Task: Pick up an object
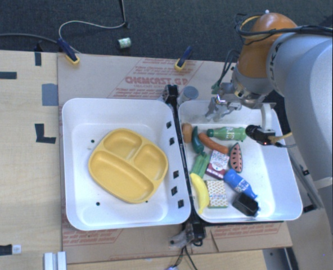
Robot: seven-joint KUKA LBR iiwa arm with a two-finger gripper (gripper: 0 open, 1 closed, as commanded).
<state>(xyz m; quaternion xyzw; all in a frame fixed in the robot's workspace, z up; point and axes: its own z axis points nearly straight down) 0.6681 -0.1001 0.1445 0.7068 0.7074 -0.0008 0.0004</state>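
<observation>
**Ana:** Camera view first: where is the claw?

**Ben:** The gripper (218, 109) hangs in the upper right of the frame, over the far end of the right bin (279, 198). Its metal fingers point down toward bare white floor. I see nothing between them, but how far apart they stand I cannot tell.

**Ana:** Nearest candidates?

**Ben:** Just below and right of it lies a green bottle (227, 133) on its side, near a carrot (213, 143). Further down the frame come a watermelon slice (236, 158), a blue bottle (235, 182), a banana (199, 192) and a black block (246, 205). The left bin (76, 151) holds a yellow divided plate (128, 165).

**Ana:** Which would you take?

**Ben:** The green bottle, I think. It looks like a light, hollow plastic toy, stiff but smooth, so it may roll or slip. I'd close across the middle of its body, fingers square to its long axis, not on the narrow cap end.

**Ana:** Risk?

**Ben:** The carrot lies close, so a finger could nudge it.
</observation>
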